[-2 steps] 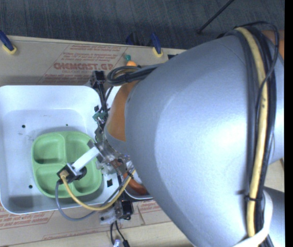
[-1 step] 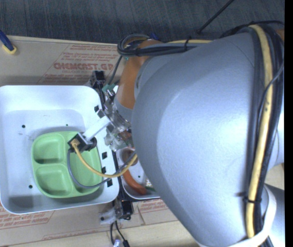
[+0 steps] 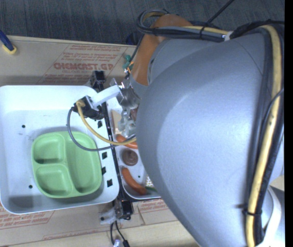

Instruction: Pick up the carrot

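At the lower centre of the frame, carrot: an orange, tapered piece is seen lying in the right bin, close against that bin's left wall and near its lower corner; its right part is covered by the arm.
Handling of the carrot: it is judged light and stiff, likely a smooth toy piece, so some slipperiness is to be expected; nothing fragile is suggested by its look.
Where hold is best taken: the thicker middle is judged the soundest place, with the fingers set across the short width; the nearness of the bin wall is judged a hindrance to a finger on that side.
Brown round item: it is seen just above the carrot in the same bin, near enough to be knocked.
Green tray: a three-compartment dish is seen in the left bin, well apart from the carrot.
Gripper: it is seen at mid-frame over the divide between the bins, above the carrot in the picture; whether its fingers are apart or together cannot be told, as cables and the wrist crowd them.
Upper left of the frame, blue and yellow clamp: it is seen on the cardboard beyond the bins.
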